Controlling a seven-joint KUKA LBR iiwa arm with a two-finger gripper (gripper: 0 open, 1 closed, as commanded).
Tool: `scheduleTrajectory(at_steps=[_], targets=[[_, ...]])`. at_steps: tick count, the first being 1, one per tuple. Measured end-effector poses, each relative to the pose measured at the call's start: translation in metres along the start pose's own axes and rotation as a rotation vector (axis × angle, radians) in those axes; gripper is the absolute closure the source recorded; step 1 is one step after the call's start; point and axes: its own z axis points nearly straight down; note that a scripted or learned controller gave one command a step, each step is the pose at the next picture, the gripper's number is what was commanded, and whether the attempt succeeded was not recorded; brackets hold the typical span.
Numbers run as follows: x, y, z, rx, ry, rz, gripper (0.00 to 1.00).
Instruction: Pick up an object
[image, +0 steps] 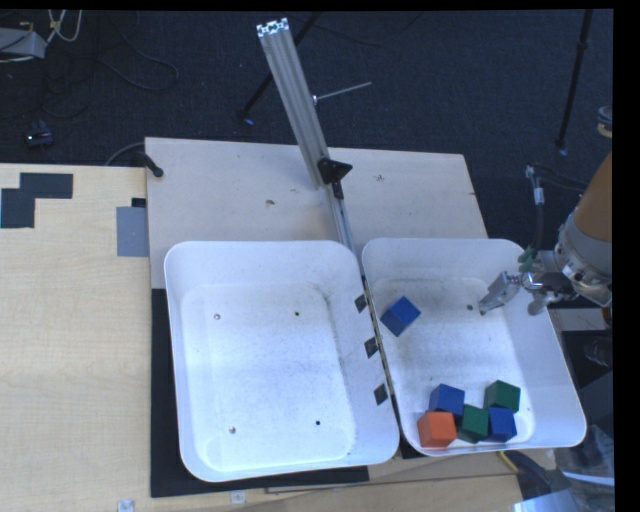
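Seeing an orange cube, three blue and green cubes clustered at the right bin's near edge | farther, we note a lone blue cube, left of the gripper, well apart | gripper spread, holding nothing.

Open floor spans the middle of the right bin, broken by a lone blue cube near its left wall. Five blocks crowd its near end, touching or nearly so, while a slanted metal rail crosses the worktop behind both bins.
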Motion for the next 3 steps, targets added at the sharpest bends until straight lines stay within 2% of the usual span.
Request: scheduleTrajectory(at_steps=[1, 2, 3], targets=[[0.0, -0.026, 0.108, -0.002, 0.0, 0.003, 0.0], [0.052, -0.022, 0.106, -0.004, 0.0, -0.001, 0.0], [0.111, 0.014, 0.106, -0.006, -0.001, -0.003, 0.0]])
